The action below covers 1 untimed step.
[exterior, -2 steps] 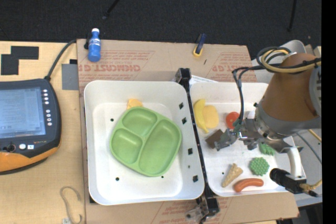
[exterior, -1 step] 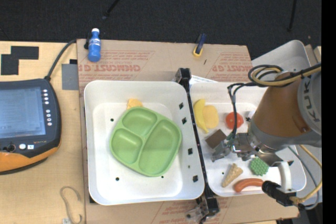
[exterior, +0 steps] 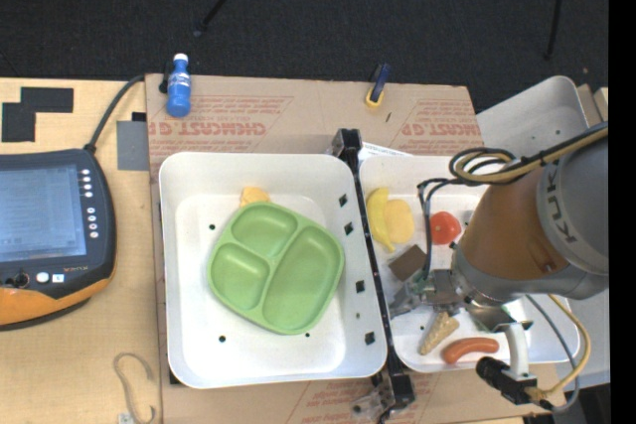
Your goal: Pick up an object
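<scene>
The right bin (exterior: 407, 179) holds a yellow banana-like piece (exterior: 389, 218), a red tomato-like ball (exterior: 444, 227), a dark brown block (exterior: 407, 262), a tan wedge (exterior: 437, 334) and a red sausage (exterior: 469, 349). My gripper (exterior: 422, 291) hangs low over the middle of this bin, just below the brown block and above the tan wedge. The arm's orange band and grey body cover the bin's right half. In the left bin (exterior: 189, 213) lies a green divided plate (exterior: 275, 266), with a small yellow-orange piece (exterior: 254, 197) at its upper edge.
A blue bottle (exterior: 179, 86) and a yellow-and-blue clip (exterior: 377, 86) lie on the cardboard behind the bins. A tablet-like pendant (exterior: 45, 223) sits at the far left. A black divider clamp (exterior: 358, 243) runs between the bins. Cables loop above the arm's wrist.
</scene>
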Available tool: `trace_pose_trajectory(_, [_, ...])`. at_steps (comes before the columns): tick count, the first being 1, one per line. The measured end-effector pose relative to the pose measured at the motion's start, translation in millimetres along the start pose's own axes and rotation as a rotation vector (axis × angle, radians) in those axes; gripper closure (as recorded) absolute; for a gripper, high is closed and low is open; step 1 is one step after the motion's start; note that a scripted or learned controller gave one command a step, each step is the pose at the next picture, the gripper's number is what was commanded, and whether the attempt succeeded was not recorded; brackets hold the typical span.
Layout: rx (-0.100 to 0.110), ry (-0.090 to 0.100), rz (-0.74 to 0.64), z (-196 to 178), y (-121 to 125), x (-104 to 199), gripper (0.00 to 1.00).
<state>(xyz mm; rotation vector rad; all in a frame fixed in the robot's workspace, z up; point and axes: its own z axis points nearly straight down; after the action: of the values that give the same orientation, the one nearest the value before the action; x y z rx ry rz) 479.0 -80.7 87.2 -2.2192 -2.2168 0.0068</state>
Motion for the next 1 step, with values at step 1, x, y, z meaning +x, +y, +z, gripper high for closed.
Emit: trace_pose_trajectory(1, [0.0, 0.002, 0.007, -12.1, 0.0, -1.8, 1.0])
